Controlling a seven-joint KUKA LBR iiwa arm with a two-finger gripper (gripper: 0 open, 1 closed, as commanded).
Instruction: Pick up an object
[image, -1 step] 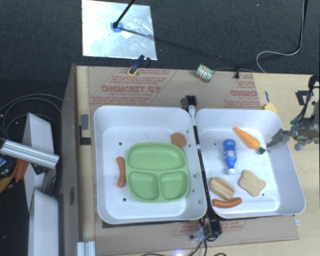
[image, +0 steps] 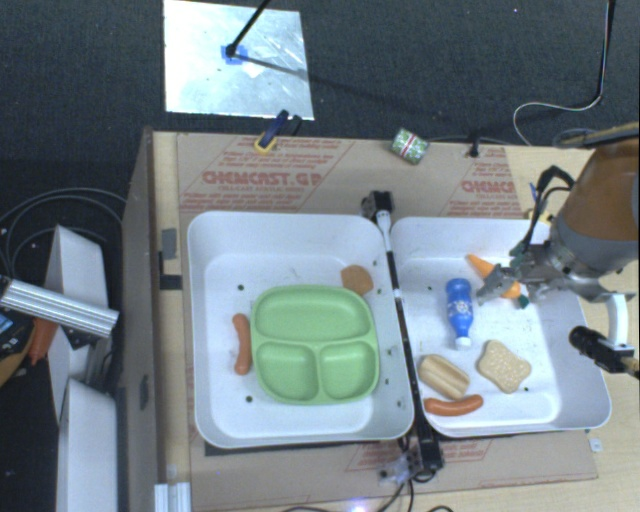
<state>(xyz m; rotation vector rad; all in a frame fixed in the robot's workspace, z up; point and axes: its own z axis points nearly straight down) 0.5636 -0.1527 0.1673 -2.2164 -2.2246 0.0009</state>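
Observation:
My gripper (image: 503, 283) hangs low over the upper right part of the right bin (image: 575, 400). It sits right over an orange carrot (image: 483, 266), whose tip pokes out to the left while another orange bit shows below the gripper. I cannot tell whether the carrot is gripped. A blue bottle (image: 458, 310) lies just left of the gripper. Nearer the front of this bin lie a slice of toast (image: 503, 366), a bread roll (image: 444, 375) and a red sausage (image: 453, 405).
The left bin (image: 215, 270) holds a green divided plate (image: 315, 342), a sausage (image: 241, 343) and a brown cookie (image: 356, 279). A black divider (image: 396, 300) runs between the bins. A small can (image: 409, 146) lies on the cardboard behind them.

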